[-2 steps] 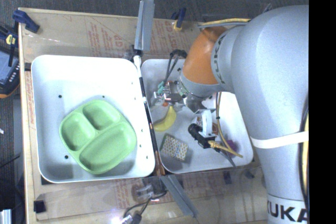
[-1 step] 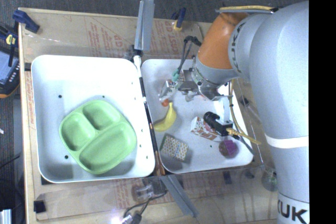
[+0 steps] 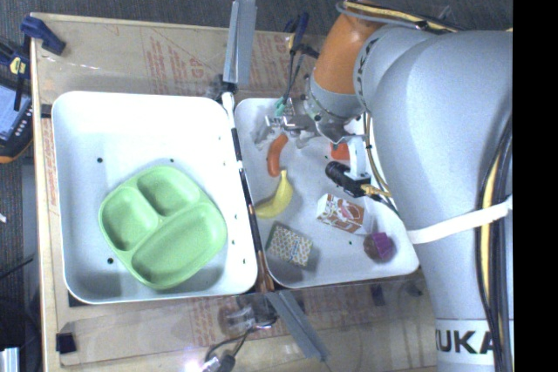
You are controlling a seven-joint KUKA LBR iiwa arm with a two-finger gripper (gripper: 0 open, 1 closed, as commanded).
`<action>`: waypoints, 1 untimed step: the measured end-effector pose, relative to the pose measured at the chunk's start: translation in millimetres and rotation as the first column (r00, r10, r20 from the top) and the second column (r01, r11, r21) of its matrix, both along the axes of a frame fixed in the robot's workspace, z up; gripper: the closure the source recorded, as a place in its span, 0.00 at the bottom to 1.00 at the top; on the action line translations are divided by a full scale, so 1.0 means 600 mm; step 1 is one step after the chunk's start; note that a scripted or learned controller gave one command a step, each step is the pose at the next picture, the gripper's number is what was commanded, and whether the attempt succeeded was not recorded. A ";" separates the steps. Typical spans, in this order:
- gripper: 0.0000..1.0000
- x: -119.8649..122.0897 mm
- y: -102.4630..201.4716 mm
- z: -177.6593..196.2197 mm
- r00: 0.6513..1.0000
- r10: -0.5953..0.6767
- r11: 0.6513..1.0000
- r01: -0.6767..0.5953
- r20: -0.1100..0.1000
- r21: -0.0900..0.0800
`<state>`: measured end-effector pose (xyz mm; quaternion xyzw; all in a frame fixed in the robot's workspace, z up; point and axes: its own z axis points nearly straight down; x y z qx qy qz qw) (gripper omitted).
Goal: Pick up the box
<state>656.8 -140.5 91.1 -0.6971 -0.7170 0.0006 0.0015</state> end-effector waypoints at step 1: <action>0.00 0.001 -0.117 0.113 0.963 0.271 0.963 -0.271 0.006 -0.002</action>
